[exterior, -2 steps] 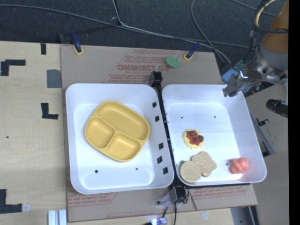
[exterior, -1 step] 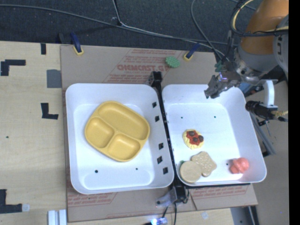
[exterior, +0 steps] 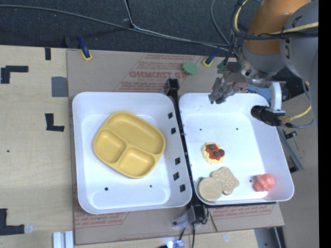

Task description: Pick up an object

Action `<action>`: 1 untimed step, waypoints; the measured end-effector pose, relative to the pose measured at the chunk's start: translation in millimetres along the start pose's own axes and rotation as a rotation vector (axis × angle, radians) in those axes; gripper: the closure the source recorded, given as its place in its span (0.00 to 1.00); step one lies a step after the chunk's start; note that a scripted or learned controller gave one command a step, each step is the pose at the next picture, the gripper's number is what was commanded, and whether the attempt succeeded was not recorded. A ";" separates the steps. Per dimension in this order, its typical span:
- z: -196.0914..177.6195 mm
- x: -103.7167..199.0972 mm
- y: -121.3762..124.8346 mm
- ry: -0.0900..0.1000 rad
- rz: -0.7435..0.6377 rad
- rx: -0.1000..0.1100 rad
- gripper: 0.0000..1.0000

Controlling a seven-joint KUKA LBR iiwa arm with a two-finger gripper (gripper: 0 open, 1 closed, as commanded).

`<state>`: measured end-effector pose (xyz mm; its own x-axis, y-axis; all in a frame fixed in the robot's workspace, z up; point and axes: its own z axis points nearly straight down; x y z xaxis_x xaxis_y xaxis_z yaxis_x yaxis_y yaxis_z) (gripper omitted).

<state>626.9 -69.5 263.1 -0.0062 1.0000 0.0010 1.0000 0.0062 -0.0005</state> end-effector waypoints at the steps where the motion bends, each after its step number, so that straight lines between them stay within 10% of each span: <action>1: 15.9 52.4 13.3 -0.001 0.001 0.001 1.00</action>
<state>639.8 -16.9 247.2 -0.0050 1.0000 -0.0003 1.0000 0.0050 -0.0019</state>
